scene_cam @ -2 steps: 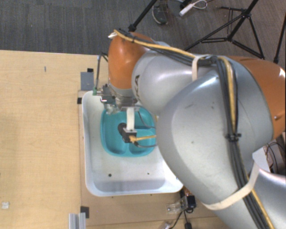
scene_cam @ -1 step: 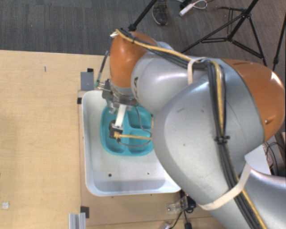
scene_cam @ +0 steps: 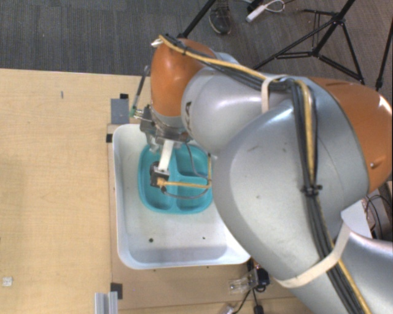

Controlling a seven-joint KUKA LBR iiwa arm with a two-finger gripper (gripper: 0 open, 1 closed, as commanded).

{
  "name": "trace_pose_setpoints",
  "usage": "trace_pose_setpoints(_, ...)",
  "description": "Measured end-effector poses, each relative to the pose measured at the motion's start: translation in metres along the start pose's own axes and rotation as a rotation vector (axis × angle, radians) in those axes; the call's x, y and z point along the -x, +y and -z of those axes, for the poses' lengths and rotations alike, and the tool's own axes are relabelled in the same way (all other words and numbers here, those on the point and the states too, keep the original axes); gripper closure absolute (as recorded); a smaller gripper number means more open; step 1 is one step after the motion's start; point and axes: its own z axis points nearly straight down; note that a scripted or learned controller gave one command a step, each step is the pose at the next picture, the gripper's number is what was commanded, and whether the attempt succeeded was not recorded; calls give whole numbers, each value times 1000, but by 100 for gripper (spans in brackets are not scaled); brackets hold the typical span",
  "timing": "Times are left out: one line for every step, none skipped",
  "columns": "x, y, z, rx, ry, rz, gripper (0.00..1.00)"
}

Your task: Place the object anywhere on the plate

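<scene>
White bin (scene_cam: 167, 243) with teal plate (scene_cam: 148, 187)

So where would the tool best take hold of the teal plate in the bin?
Probably the teal plate by its raised rim at the view's left, coming straight down: it lies flat in the white bin, so only that thin lip offers opposing faces, and the arm leaves it clear.

A robotics lab surrounds me; my pale wooden bench (scene_cam: 55, 184) bears a shallow white plastic bin (scene_cam: 132, 239); black metal tripod legs (scene_cam: 331, 30) and a loose white cable (scene_cam: 263, 8) rest on grey carpet (scene_cam: 92, 30).
</scene>
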Motion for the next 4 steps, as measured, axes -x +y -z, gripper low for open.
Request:
trace_pose_setpoints(-3,1,12,5,3,8,100)
trace_pose_setpoints(39,-71,2,-1,6,-231,100)
trace_pose_setpoints(26,-137,-5,3,8,-370,100)
trace_pose_setpoints(133,-141,68,-10,-16,-695,100)
